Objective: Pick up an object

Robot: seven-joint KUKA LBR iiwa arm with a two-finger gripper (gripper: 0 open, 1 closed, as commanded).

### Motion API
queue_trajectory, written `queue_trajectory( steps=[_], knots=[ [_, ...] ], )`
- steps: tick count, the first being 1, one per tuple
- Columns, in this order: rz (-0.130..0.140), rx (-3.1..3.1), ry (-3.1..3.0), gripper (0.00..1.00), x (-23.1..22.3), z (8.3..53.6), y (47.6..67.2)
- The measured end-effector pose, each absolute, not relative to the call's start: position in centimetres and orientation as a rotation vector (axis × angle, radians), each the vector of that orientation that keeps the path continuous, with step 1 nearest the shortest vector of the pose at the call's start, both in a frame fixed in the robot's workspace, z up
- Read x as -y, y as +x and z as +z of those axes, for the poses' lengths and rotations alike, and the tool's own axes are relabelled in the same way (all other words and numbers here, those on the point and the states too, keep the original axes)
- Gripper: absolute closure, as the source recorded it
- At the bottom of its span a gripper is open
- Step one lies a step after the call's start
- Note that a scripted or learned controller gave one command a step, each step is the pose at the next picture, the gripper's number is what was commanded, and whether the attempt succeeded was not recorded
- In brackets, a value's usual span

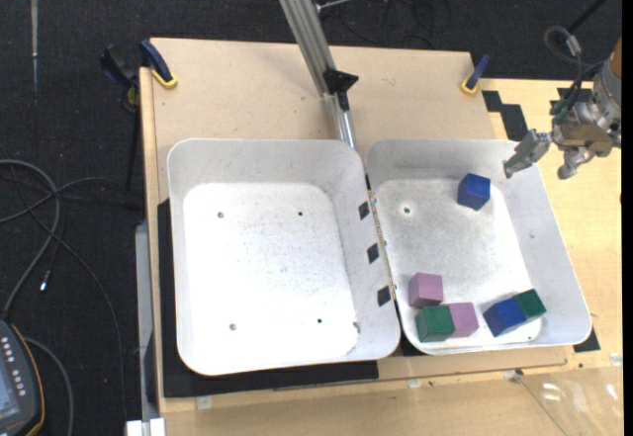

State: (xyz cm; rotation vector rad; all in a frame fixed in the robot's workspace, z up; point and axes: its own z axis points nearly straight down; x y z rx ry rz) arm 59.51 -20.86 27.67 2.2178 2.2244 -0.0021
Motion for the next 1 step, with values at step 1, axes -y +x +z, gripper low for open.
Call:
queue_trajectory(
  steps=[1],
  knots=[
    [-0.006, -2.228, 2.222, 0.00, 22.39, 10.37, 62.99]
  ],
)
